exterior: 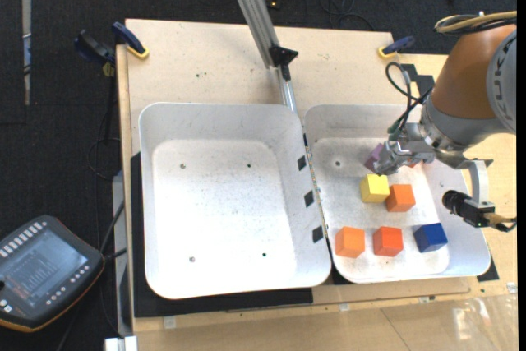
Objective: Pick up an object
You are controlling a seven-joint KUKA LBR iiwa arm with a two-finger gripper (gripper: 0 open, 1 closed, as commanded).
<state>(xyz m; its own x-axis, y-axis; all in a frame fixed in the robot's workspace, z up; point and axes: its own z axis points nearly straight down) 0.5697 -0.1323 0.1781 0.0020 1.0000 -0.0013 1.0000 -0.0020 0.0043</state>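
white plastic forms the two shallow bins seen side by side on the pale wooden bench [214, 62], and the right bin [345, 127] is taken as the landmark. inside the right bin, five blocks are seen. a yellow block [375, 188] lies near the bin's middle, and an orange block [400, 197] is set just beside it, on the side nearer the arm. along the bin's near edge three more are lined up: a second orange block [350, 242], a red-orange block [388, 241] and a blue block [430, 237]. the gripper [393, 157] is seen low over the bin's middle, just behind the yellow block, with something small and purplish [376, 153] at its tip. whether the fingers are parted or closed cannot be told, nor whether anything is gripped. the grey arm with its orange band [477, 70] is seen over the bin's far right side. the left bin [164, 127] lies against the right bin's left wall. a grey pendant [41, 267] is seen well beyond the left bin, off the bench.
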